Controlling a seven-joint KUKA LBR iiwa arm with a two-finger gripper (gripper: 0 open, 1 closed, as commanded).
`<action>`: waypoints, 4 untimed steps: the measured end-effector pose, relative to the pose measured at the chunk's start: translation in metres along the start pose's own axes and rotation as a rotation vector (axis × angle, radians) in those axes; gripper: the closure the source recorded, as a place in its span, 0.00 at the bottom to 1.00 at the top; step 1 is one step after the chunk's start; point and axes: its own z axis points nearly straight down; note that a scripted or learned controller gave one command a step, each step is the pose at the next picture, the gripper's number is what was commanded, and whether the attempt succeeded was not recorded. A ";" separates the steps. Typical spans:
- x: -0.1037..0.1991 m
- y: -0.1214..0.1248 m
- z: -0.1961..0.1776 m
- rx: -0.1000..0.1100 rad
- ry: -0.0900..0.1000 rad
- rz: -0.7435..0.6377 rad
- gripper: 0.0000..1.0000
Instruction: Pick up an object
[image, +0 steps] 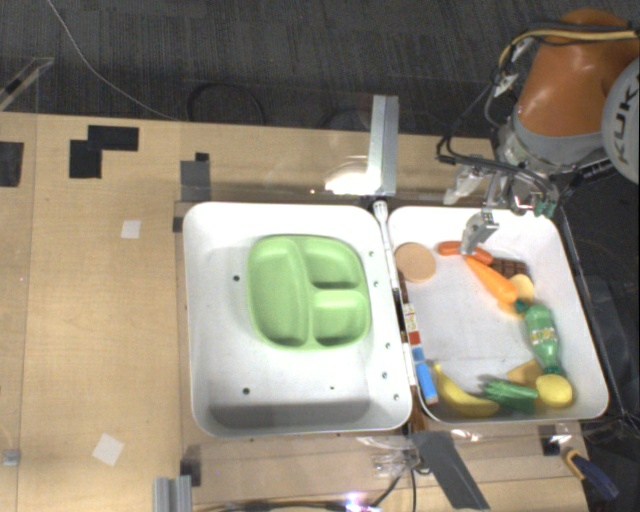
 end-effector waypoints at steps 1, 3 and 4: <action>0.001 0.008 0.121 0.000 0.004 0.038 0.00; 0.047 0.008 0.131 0.000 -0.002 0.020 0.00; 0.052 -0.042 0.125 0.002 -0.001 -0.357 0.00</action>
